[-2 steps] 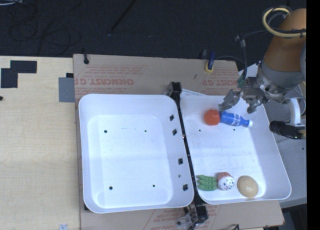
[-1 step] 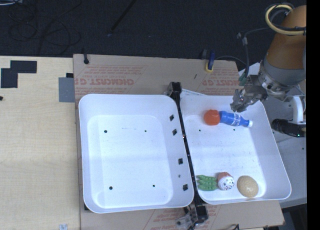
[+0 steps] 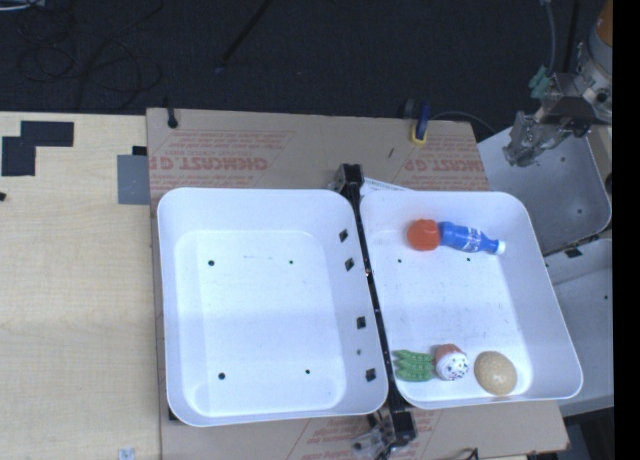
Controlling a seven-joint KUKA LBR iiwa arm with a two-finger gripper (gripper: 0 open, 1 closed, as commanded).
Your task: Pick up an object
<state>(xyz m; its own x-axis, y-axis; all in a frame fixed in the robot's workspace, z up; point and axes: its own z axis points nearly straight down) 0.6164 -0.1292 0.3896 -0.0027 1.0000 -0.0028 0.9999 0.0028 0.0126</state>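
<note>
The right bin (image 3: 530, 288) holds an orange-red round object (image 3: 423, 235) touching a blue bottle with a white cap (image 3: 469, 239) near its far side. Along its near edge lie a green toy (image 3: 411, 365), a small white ball with red marks (image 3: 451, 363) and a tan egg-shaped object (image 3: 495, 372). My gripper (image 3: 524, 144) hangs at the upper right, outside the bin and above the grey surface beyond its far right corner. Nothing shows between its fingers.
The left bin (image 3: 180, 248) stands beside the right one, with a black divider clip strip (image 3: 358, 268) between them. Both bins rest on a cardboard sheet (image 3: 300, 153). A wooden bench top (image 3: 70, 288) spreads to the left. Cables hang at the upper right.
</note>
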